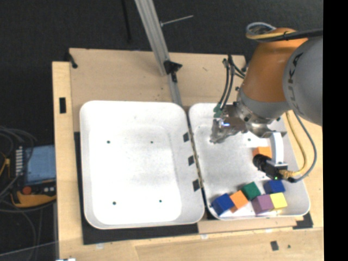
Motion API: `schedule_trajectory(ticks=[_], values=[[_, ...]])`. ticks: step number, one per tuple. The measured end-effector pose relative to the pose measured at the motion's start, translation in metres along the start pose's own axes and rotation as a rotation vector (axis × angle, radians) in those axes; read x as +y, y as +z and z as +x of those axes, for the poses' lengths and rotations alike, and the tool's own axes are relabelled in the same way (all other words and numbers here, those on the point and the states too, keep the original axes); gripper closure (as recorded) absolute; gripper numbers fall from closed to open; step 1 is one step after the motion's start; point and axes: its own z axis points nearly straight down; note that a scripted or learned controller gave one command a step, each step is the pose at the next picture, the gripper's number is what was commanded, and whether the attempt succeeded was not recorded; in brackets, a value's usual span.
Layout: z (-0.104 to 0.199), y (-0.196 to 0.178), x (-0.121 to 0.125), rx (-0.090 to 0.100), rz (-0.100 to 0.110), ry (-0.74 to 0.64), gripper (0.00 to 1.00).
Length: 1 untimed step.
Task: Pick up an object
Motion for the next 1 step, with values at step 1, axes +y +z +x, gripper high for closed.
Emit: schedule_trajectory(ticks=[1], values=[[0.0508, -0.0078, -0.0019, 0.0, -0.001, -0.003, 1.0]])
